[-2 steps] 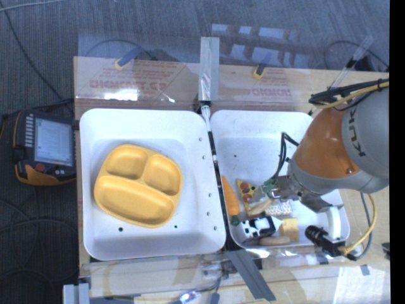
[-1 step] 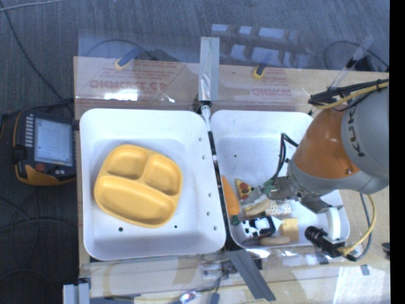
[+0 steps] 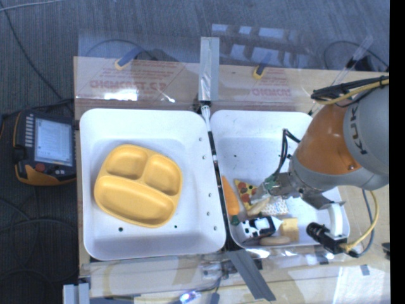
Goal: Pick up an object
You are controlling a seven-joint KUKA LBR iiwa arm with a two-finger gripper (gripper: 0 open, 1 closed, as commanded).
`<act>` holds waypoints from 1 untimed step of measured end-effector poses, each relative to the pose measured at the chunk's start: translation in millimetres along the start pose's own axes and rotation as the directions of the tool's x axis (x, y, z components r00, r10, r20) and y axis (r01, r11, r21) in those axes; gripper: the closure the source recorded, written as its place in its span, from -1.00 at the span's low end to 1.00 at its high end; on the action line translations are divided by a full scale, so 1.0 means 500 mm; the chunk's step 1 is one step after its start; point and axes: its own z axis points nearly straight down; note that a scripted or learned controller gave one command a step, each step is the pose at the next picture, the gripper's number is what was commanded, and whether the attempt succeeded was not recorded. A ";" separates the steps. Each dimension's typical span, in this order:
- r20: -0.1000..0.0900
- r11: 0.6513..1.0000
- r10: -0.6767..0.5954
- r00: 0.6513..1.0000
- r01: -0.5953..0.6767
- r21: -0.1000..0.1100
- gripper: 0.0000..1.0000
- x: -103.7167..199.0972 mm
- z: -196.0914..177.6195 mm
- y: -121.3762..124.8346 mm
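A yellow three-compartment plate (image 3: 138, 183) lies in the left bin (image 3: 95, 128). In the right bin (image 3: 253, 135), a heap of small toy foods crowds the front left corner: an orange carrot (image 3: 231, 197), a black-and-white piece (image 3: 259, 227), a tan block (image 3: 289, 227) and a few colourful bits (image 3: 243, 189). My gripper (image 3: 273, 187) hangs low over this heap, just right of the colourful bits, under the grey and orange wrist (image 3: 329, 151). The wrist hides most of the gripper's tips.
A central ridge (image 3: 212, 163) separates the two bins. A handheld pendant (image 3: 41, 147) lies on the floor left of the bench. Cables (image 3: 354, 87) run at the right, and a black fitting (image 3: 319, 234) sits near the right bin's front edge.
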 end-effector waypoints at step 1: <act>0.003 0.990 0.141 0.990 -0.141 0.016 1.00 -0.021 -0.211 0.106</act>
